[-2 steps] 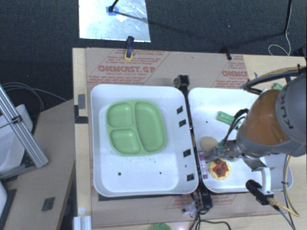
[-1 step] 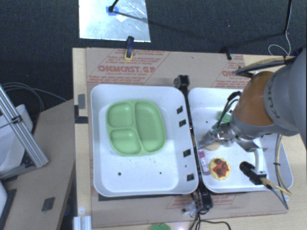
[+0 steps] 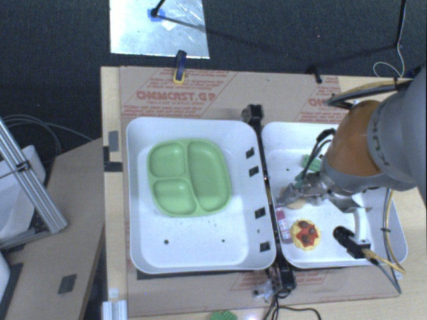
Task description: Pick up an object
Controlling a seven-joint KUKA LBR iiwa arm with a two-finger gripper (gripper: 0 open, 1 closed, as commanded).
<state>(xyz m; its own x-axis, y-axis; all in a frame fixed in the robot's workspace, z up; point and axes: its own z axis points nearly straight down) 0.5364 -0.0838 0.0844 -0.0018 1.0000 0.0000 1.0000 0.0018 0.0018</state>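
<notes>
Left shallow white bin [image 3: 193, 255]: green three-compartment plastic tray [image 3: 189, 177] takes the middle; bare floor open along the near edge and both sides. Right shallow white bin [image 3: 287, 142]: grey arm with orange band [image 3: 373, 145] overhangs centre and right. Round yellow-and-red toy pizza [image 3: 305, 234] and small pink packet [image 3: 283, 227] crowd the near-left corner. Far-left corner open.

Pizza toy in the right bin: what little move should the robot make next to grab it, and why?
Probably slide the gripper over the pizza toy. It sits beside the toy in the same bin, not above it, so it isn't lined up.
</notes>
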